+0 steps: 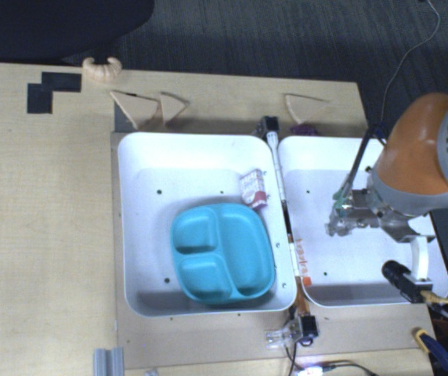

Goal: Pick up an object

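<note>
A blue divided plate (pixel 222 251) lies in the left bin (pixel 142 210), toward its front. A small red and white packet (pixel 254 188) rests against that bin's right wall, just behind the plate. My gripper (pixel 343 216) hangs over the right bin (pixel 318 178), near its middle, below the arm's orange band (pixel 416 151). It is well to the right of both objects, with the divider between the bins in between. Nothing shows between the gripper and the bin floor.
A black and white marker-like tool (pixel 272 135) lies along the ridge between the bins. Cables and a black part (pixel 404 280) crowd the front right corner. Tan bench (pixel 44 225) stretches left of the bins.
</note>
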`<state>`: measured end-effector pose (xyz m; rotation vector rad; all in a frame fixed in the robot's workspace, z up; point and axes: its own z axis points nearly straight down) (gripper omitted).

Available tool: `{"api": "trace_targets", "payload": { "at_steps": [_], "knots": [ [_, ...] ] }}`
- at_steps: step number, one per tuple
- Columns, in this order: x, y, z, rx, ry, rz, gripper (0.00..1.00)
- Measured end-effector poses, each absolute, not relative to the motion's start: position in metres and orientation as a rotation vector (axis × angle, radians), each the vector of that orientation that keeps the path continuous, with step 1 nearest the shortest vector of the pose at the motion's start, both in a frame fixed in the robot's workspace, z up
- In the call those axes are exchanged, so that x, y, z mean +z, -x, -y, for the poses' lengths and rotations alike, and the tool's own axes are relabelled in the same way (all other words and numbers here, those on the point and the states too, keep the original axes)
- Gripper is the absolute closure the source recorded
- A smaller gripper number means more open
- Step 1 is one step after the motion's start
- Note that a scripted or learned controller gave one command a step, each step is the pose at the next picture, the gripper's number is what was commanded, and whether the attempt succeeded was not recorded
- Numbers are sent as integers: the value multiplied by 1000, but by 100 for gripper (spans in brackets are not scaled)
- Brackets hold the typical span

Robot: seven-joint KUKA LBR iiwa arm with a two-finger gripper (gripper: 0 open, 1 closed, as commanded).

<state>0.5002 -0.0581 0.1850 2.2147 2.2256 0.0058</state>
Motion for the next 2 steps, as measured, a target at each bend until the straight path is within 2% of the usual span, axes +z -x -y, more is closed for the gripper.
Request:
{"api": "trace_targets", "payload": {
  "at_steps": [1,2],
  "knots": [
    [157,-532,84,2,-2217,-2222,100],
    [129,-669,129,3,-2213,-2226,100]
  ]
}}
